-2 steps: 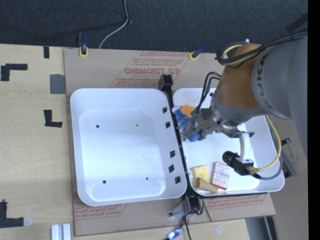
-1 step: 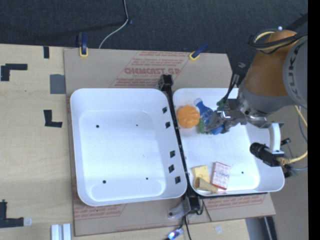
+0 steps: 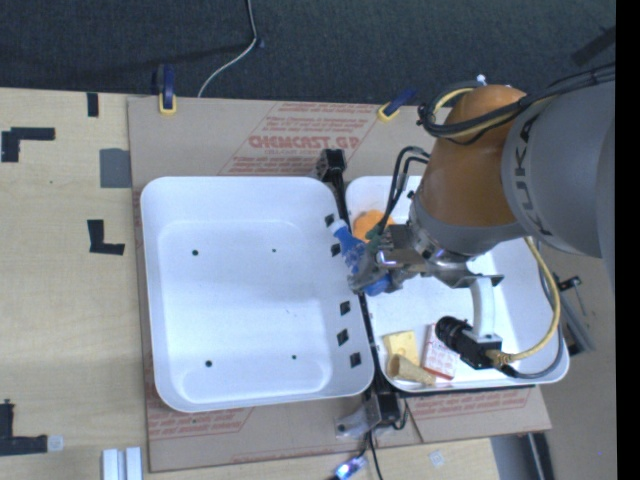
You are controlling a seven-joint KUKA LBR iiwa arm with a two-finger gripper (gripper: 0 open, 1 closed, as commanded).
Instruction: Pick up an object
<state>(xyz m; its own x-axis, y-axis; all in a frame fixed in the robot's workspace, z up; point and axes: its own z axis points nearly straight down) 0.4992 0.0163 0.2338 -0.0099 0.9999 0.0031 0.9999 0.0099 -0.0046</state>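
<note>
Pincer (image 3: 372, 266) hangs low over the inner edge of the right bin (image 3: 520, 258), right beside the rims where the two bins meet; whether it is open or closed I cannot tell, since the wrist covers most of it. A blue object (image 3: 352, 243) sits against it on the side toward the left bin, with another bit of blue just under the tip, but I cannot tell if anything is actually held. Just behind the pincer, toward the far rim, an orange object (image 3: 367, 221) shows partly from under the arm. Nearer the front rim of the same bin lie a yellow wedge-shaped piece (image 3: 403, 353) and, touching it, a small red-and-white packet (image 3: 438, 353). A black cylindrical part (image 3: 462, 339) on the arm hangs just beside that packet, with a yellow cable (image 3: 545, 313) looping past it. The bulky arm (image 3: 500, 168) covers much of the right bin.

To the pincer's other side the left bin (image 3: 240, 288) offers wide open floor. Black clips (image 3: 345, 323) line the shared rims. Both bins rest on a cardboard sheet (image 3: 290, 138) over a pale wooden bench (image 3: 60, 268) marked with black tape; dark cloth (image 3: 300, 18) hangs behind.
</note>
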